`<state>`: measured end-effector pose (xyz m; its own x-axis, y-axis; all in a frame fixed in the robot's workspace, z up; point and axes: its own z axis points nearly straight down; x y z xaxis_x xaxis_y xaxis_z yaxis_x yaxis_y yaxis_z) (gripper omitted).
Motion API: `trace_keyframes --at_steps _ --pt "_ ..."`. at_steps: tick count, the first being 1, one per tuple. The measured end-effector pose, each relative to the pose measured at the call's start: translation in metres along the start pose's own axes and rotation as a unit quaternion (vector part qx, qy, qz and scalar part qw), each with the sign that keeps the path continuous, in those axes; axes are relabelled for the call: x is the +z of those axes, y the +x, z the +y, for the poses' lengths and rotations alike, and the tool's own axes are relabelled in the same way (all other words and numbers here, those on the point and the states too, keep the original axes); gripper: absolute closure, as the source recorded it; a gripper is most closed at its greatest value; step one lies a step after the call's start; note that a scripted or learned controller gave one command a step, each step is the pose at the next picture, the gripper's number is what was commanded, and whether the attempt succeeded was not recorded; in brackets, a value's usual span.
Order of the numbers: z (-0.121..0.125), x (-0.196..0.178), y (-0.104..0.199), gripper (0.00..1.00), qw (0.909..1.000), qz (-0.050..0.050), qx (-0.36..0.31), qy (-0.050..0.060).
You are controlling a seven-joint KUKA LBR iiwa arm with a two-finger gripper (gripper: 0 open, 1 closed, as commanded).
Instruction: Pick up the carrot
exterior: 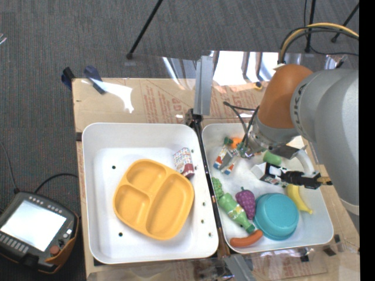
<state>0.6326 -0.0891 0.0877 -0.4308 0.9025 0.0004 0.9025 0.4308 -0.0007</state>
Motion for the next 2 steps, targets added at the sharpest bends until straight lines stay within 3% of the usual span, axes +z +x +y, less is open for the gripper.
trace_keyframes --at_steps 1,2 --pt "0.006 0.000 -0.014 0.00 0.9961 0.001 0.089 0.001" --pt "-0.014 -0.131 -0.063 0.00 0.9999 -0.006 0.011 -0.007"
